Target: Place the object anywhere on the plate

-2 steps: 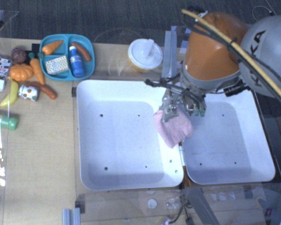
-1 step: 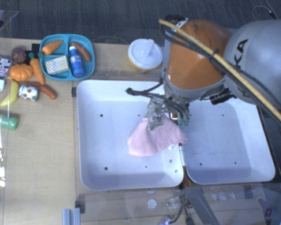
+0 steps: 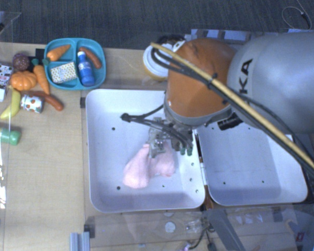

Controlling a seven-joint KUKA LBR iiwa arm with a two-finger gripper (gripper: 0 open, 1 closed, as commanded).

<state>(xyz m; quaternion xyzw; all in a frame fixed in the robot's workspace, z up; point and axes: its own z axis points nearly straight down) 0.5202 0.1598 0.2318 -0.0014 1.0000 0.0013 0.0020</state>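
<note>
Flanking wooden bench [image 3: 36,182], two white bins [image 3: 107,192].

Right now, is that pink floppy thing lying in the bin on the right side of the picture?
No, the pink object lies in the left bin, just under the gripper, while the right bin sits beside it.
</note>
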